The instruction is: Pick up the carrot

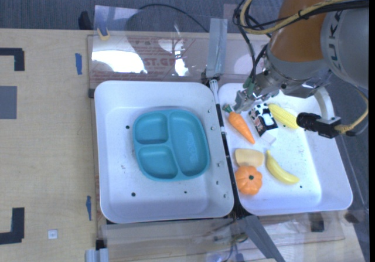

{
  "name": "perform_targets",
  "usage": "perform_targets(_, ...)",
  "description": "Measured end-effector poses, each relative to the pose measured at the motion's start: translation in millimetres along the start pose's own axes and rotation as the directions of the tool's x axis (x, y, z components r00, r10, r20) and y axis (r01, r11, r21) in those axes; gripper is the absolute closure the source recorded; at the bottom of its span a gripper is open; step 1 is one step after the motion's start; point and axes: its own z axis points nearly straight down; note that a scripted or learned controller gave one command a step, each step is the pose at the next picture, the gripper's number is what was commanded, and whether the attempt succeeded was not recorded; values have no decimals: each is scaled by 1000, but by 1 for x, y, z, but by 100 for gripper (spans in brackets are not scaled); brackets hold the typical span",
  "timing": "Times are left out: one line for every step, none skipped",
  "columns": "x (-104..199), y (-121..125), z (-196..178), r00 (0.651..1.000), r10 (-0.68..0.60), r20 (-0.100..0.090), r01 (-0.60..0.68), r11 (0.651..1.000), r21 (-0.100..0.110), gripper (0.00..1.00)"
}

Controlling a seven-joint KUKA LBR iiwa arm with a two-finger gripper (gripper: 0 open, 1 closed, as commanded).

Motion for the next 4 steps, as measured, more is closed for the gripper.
perform_targets(0,-1,2,1000,1,-1,-1,1000,4,0)
perform_targets(-53,-18,63,1000,13,-5,-13,1000,14,0)
perform_targets(-34,-1,60,975,-223,-3,223,975,4,0)
perform_targets(-35,0,48,975,-222,1,222,975,-1,100)
